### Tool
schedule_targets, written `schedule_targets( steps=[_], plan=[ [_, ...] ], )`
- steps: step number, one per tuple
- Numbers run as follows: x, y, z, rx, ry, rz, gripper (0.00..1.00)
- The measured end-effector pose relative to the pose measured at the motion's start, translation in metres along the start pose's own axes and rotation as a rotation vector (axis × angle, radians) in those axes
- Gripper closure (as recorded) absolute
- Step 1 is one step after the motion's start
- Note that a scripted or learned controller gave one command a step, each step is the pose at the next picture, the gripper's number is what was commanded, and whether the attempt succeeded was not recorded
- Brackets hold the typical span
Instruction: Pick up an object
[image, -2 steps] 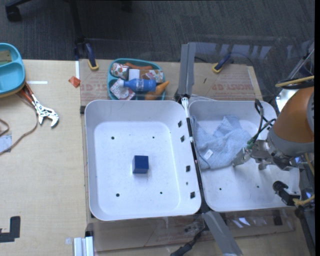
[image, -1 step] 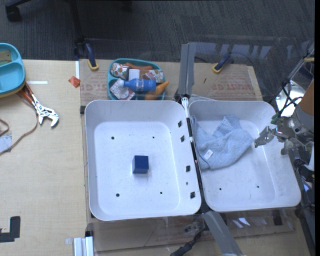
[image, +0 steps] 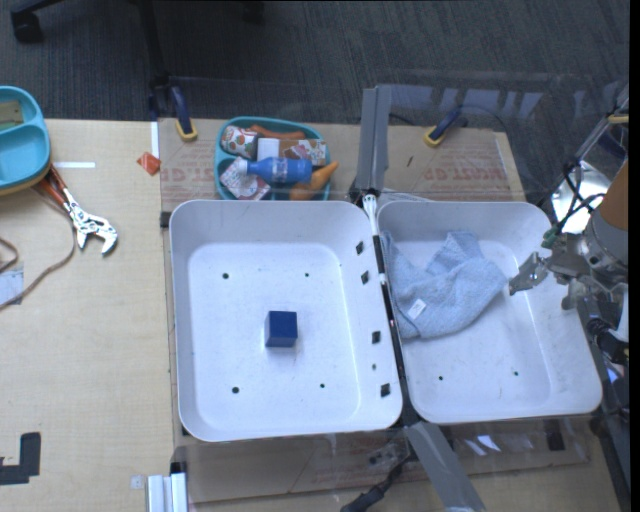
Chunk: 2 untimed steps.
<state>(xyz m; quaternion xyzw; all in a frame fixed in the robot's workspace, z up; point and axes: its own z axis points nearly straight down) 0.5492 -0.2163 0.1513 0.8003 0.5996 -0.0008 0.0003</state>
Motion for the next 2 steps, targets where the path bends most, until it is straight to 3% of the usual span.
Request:
schedule_targets(
  steps=[1, 2],
  plan=[
    [0.013, 0.016, 0.009, 0.001, 0.0, 0.237, 0.0],
    [0.098, 0.02, 0.059, 0.0, 0.001, 0.207, 0.0]
  ],
)
